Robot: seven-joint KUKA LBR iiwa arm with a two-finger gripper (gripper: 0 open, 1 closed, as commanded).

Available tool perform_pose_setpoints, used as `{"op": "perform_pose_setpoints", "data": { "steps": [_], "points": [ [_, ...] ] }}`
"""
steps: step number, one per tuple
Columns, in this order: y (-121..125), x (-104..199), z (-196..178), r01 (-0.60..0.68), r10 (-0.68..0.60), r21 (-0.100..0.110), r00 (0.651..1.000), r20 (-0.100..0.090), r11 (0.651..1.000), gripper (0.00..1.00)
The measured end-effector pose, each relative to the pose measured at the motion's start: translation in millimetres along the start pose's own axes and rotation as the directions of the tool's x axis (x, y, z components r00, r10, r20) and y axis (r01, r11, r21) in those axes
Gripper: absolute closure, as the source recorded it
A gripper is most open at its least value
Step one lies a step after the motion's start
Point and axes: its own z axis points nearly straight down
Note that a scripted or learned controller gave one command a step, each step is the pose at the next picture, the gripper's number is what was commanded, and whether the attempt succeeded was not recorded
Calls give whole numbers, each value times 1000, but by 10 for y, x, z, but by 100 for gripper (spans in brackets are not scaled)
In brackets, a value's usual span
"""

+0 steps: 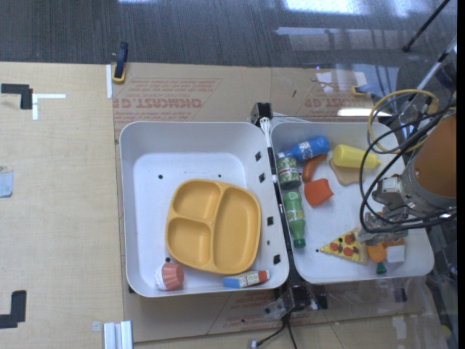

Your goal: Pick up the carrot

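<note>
Arm hangs low over the right bin point(418, 271), gripper point(379, 233) right above the carrot point(378, 253) beside the pizza slice point(344, 247); fingers hidden, grip impossible to call.

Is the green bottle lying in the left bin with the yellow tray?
No, the green bottle lies in the right bin, along its left wall, while the yellow tray sits in the left bin.

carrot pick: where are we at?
Done: arm is in over the right bin, gripper down at the carrot near the bin's front corner, beside the pizza slice. In hand: closing in; grasp can't be confirmed. Left: the lift, since the carrot lies on the bin floor.
</note>
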Motion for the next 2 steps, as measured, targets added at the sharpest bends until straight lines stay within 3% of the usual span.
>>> {"op": "perform_pose_setpoints", "data": {
  "steps": [1, 2],
  "points": [
    [1, -1, 1, 1, -1, -1, 1000, 0, 1000, 0],
    [-22, -27, -92, -11, 11, 5, 1000, 6, 1000, 100]
  ]
}}
